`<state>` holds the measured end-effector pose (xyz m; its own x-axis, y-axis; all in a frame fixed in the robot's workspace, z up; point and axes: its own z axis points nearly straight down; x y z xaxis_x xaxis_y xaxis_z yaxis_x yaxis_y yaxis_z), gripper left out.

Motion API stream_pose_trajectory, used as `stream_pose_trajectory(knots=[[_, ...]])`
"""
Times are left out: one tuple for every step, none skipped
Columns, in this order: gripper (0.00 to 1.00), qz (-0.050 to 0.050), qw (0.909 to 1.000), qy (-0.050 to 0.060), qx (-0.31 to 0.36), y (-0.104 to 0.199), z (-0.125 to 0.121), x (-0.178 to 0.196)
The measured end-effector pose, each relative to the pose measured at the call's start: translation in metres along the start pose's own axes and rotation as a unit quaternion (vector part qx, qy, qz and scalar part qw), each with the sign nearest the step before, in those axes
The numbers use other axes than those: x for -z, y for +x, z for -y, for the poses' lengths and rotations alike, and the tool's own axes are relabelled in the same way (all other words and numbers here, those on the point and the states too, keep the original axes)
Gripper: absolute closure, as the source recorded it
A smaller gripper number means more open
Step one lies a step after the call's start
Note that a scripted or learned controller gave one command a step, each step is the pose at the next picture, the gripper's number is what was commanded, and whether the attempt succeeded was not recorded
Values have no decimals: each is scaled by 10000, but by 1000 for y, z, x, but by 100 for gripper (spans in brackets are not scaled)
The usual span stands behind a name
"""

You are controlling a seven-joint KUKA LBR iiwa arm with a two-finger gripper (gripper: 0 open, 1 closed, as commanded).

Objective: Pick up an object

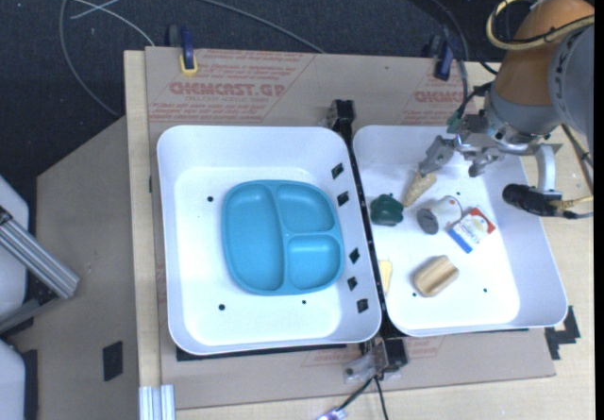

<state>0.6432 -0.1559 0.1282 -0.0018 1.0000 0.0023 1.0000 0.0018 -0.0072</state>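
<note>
My gripper (460,158) hangs over the back of the right bin (528,300), its two fingers spread open with nothing between them. Just below its left finger lies a pale yellow cone-shaped piece (419,187). Further forward in the same bin are a dark green object (385,210), a small grey cylinder (428,219), a red, white and blue packet (469,229) and a tan block (434,276).
The left bin (179,220) holds a blue divided plate (282,236). A black divider with clips (354,210) runs between the bins. A small yellow piece (385,276) lies at the right bin's left edge. Cables cross the dark floor behind the bench.
</note>
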Motion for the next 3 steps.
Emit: stream_pose_trajectory(knots=[[0,3,10000,-8,-1,1,0,-46],[100,9,10000,-43,2,1,-2,-31],[100,21,10000,-70,-11,-6,5,25]])
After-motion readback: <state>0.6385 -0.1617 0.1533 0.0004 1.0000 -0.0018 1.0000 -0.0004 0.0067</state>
